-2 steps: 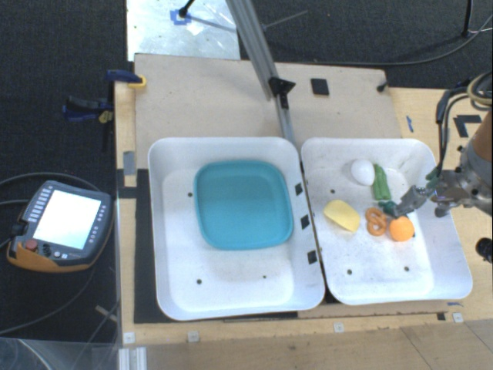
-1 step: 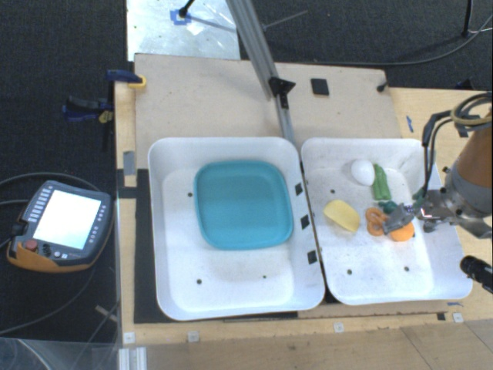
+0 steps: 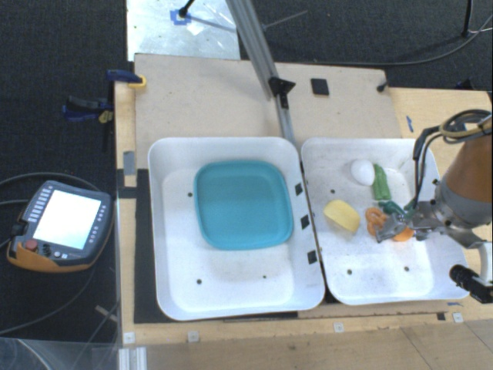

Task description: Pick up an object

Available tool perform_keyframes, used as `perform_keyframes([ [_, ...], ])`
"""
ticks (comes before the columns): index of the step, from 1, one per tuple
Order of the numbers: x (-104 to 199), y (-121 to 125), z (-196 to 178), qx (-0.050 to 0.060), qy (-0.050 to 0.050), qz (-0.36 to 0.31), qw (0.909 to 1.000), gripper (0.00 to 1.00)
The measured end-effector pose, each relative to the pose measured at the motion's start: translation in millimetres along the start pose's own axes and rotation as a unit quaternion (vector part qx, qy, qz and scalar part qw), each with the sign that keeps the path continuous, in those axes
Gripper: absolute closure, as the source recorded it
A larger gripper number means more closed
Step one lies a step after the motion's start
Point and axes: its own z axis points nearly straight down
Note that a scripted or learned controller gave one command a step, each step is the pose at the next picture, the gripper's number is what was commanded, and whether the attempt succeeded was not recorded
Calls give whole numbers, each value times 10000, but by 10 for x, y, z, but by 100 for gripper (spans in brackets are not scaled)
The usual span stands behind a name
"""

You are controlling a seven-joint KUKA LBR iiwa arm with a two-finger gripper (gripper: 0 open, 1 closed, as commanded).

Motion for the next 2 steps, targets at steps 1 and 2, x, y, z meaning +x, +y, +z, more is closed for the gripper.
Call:
perform_keyframes([
  [1,0,12,-124,-22,-4,-3,10000,100],
  [2,-47,89,-708,-39,-10,-7,10000,100],
])
